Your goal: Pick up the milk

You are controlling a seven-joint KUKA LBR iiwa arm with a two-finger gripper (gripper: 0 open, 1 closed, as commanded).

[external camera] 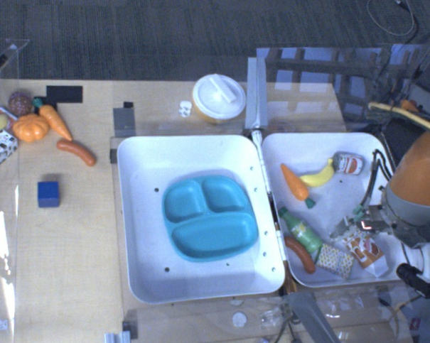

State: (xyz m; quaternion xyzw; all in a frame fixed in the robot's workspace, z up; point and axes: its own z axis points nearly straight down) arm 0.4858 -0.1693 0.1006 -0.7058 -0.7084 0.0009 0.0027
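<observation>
Wooden bench (70, 266) bearing two white bins side by side. Left bin (143, 227) holding a blue divided tray (210, 217). Right bin (317, 147) holding the loose toy food. Arm (414, 180), grey with an orange band, reaching in over the right bin's right half. Gripper (361, 225) low above the clutter near the bin's front; whether released or clenched cannot be told from this angle, and nothing seen held in it.

Milk (335, 260), judged to be the small grey patterned carton, lying flat on the bin floor near the front wall, just left of and below the gripper, beside a white-and-orange packet (366, 251). Green bottle (301, 231) and sausage (299, 253) just left of the carton; carrot (294, 183), banana (319, 175) and a small can (348, 163) toward the back.

Progress: approach made, grasp not shown, carton not yet lifted. Remaining: closing on the carton and raising it clear of its neighbours.
</observation>
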